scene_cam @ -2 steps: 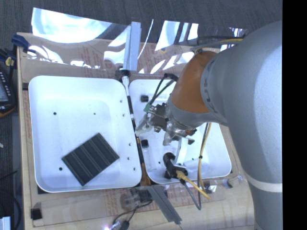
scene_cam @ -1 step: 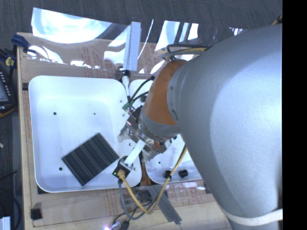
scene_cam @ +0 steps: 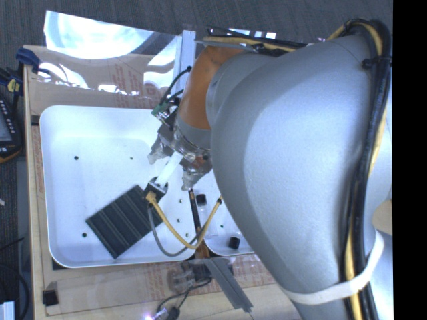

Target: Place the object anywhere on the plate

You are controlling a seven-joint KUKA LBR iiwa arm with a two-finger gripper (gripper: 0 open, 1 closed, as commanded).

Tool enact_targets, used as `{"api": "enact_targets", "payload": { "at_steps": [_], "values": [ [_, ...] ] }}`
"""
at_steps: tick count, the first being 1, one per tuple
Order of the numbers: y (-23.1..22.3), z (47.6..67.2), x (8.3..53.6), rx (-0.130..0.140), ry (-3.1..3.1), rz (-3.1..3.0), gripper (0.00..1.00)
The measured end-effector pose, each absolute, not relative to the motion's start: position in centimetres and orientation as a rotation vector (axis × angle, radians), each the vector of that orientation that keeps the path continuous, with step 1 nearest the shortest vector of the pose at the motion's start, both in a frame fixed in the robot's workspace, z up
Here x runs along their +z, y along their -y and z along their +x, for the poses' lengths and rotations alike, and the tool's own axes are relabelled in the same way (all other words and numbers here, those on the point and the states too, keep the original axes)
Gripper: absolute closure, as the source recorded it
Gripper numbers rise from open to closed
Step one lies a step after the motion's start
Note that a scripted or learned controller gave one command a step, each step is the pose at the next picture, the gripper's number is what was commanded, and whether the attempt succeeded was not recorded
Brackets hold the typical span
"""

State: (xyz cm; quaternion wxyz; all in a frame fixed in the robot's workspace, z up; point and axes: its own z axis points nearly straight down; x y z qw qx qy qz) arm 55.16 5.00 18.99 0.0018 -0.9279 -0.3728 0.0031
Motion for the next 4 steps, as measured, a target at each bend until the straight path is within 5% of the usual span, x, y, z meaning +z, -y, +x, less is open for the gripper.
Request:
{"api": "enact_targets", "payload": {
  "at_steps": [1, 2, 3, 4],
  "values": [
    [-12.5, 64.4, 17.7, 0.006, 1.422, -2.798, 1.0],
    [-21.7, 63.4, 31.3, 0.001, 1.468, -2.774, 1.0],
    [-12.3, 60.6, 36.8, 0.002, 1.661, -2.662, 1.0],
    [-2.1, 54.5, 29.1, 0.009, 1.822, -2.556, 1.0]
  ]
}}
